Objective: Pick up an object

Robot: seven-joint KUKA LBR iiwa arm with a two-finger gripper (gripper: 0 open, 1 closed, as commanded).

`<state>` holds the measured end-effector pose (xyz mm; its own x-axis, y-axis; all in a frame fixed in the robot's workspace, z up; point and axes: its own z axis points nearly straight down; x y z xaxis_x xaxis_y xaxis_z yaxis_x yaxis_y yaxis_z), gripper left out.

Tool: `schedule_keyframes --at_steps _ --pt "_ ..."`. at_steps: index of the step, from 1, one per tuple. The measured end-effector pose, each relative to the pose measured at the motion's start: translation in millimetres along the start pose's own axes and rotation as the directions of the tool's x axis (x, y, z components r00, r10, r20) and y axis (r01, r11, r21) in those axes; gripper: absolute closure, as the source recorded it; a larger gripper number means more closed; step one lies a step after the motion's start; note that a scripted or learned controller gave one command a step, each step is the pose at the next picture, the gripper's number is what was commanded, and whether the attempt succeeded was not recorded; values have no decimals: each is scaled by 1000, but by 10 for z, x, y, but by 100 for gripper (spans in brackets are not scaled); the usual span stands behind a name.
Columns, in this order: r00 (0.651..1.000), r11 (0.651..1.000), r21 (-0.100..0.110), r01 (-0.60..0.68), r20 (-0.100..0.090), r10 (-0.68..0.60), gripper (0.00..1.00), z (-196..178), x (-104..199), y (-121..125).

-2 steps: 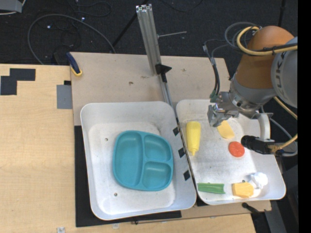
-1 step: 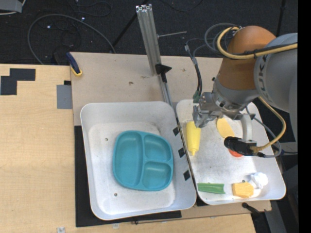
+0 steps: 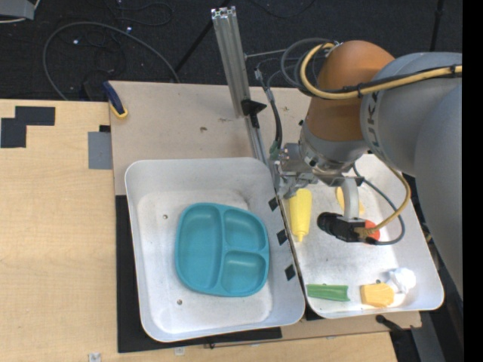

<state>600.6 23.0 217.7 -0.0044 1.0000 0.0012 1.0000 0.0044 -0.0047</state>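
Currently, the gripper (image 3: 296, 181) stands over the upper left part of the right bin (image 3: 423, 296), close to the wall shared with the left bin (image 3: 143, 202). Directly below it lies the yellow object (image 3: 299, 213), an elongated piece inside the right bin, just beside that shared wall.

1. Orientation: the long axis of the yellow object runs nearly straight up and down the view, almost parallel to the bin wall. Its upper end points at the gripper; its narrower lower end points toward the near edge of the bench.
2. Hidden or unclear: the upper end of the yellow object meets the gripper body, and contact cannot be confirmed. Whether the gripper is open or closed cannot be told. A second yellow piece (image 3: 349, 199) is partly covered by robot hardware. The arm (image 3: 423, 127) covers the far right corner of the right bin.
3. Other contents: a green block (image 3: 327, 292), an orange-yellow block (image 3: 376, 296) and a white item (image 3: 402, 280) lie along the near side of the right bin. A teal divided plate (image 3: 223, 249) lies flat in the left bin.
4. Surroundings: the bench (image 3: 53, 240) is pale wood with dark inset patches. An aluminium post (image 3: 230, 59) rises behind the bins. Cables (image 3: 83, 47) lie on the dark floor (image 3: 151, 21) beyond.
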Motion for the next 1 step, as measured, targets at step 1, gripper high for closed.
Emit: schedule_keyframes --at_steps 1 --pt "1000 1000 -3 0 0 0 100 -94 475 46"
